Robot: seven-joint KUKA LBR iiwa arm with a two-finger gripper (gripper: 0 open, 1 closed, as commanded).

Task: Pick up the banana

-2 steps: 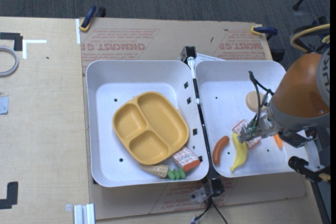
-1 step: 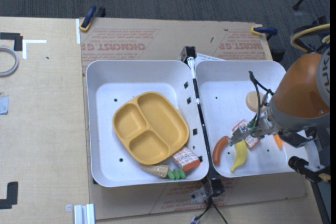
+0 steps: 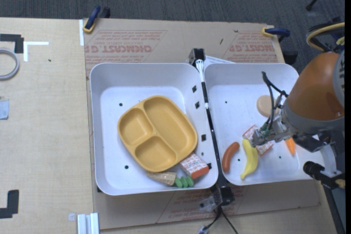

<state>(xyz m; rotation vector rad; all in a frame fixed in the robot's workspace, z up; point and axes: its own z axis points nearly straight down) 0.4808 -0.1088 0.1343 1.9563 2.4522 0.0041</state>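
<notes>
Just pincer (image 3: 265, 138) beside banana (image 3: 250, 159)

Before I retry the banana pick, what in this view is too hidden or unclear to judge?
- Gripper: finger state, too small and cluttered.
- Banana: upper end, against the gripper.
- Small carton: partly behind the gripper.
- Orange item: mostly under the arm.
- Tan disc: right part behind cables.

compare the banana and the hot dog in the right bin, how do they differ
The banana is yellow; the hot dog is red-orange. The banana looks longer and more curved; the hot dog is shorter and nearly straight. The banana lies nearer the end effector; the hot dog lies nearer the divider between the bins. Both lie flat, side by side, on the right bin floor.
</notes>
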